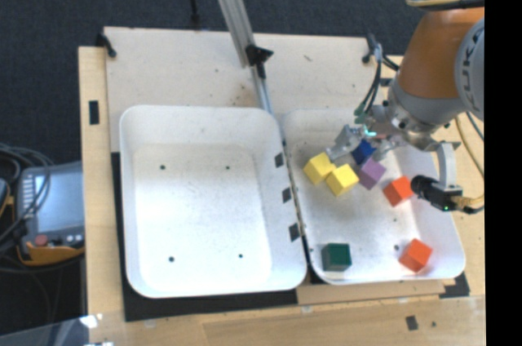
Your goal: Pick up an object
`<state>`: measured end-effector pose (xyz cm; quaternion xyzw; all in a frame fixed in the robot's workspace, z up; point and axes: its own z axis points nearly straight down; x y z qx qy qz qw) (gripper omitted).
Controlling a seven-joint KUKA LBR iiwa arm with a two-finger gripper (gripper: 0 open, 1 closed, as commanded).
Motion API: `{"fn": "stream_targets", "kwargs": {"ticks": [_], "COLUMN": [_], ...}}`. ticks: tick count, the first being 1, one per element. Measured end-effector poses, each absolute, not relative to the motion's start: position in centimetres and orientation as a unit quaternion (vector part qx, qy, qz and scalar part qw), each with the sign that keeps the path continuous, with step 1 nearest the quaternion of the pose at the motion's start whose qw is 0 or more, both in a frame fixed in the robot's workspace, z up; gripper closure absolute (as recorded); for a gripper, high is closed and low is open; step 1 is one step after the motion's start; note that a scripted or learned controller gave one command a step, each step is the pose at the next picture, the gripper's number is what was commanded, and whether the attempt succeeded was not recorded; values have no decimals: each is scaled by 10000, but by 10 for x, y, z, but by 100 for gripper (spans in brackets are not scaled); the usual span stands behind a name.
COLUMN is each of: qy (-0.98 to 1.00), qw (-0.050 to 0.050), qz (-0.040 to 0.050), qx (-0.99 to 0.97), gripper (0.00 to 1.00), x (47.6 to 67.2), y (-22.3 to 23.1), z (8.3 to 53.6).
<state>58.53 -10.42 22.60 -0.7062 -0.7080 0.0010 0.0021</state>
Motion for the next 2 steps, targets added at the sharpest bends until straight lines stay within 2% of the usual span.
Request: {"fn": "stream_targets", "kwargs": {"ticks": [1,2], "qy": [-7074,-7059], "qw": [1,6], "qz": [-9,21], "qx": [-7068,-7083], "gripper": [0,0], "x": [586,585], "y": [-104,-103], "z": [229,186]}}
